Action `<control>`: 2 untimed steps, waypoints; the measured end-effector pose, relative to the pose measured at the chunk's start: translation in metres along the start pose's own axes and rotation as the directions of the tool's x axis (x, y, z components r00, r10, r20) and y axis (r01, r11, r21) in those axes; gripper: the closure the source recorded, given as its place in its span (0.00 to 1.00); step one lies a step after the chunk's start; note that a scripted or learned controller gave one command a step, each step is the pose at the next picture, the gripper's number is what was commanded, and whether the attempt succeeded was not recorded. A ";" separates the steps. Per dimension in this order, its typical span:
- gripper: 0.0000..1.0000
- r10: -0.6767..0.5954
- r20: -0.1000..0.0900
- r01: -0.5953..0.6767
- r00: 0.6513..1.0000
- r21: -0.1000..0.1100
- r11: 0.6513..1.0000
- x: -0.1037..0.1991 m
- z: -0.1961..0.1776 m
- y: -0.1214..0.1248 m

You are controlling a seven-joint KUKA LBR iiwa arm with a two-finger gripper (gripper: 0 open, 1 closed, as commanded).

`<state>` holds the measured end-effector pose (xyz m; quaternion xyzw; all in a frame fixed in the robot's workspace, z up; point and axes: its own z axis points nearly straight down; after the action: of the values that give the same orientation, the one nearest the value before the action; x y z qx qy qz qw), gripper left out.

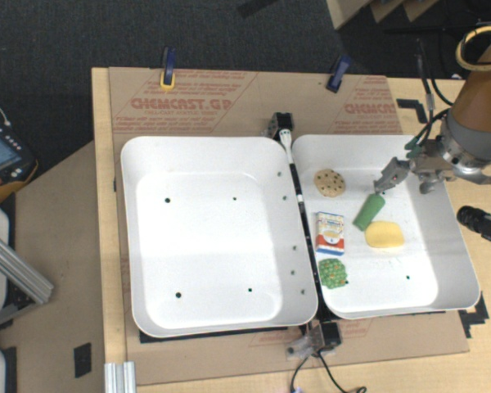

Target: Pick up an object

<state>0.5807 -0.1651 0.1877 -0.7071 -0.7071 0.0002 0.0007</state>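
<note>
Green cylindrical plastic block (pixel 369 211): just below claw (pixel 390 176), tilted; prob. light, stiff, slick — grip across mid-body. Claw state: can't tell.

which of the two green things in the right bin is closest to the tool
The long green block, lying tilted right below the tool. The other green item, round and speckled, sits farther off by the bin's left wall.
</note>
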 end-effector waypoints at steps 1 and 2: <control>0.00 -0.003 -0.003 0.003 1.000 0.006 1.000 0.040 0.108 0.004; 1.00 0.001 0.002 -0.001 1.000 -0.004 1.000 0.037 0.091 0.005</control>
<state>0.5860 -0.1280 0.0964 -0.7073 -0.7069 -0.0004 -0.0013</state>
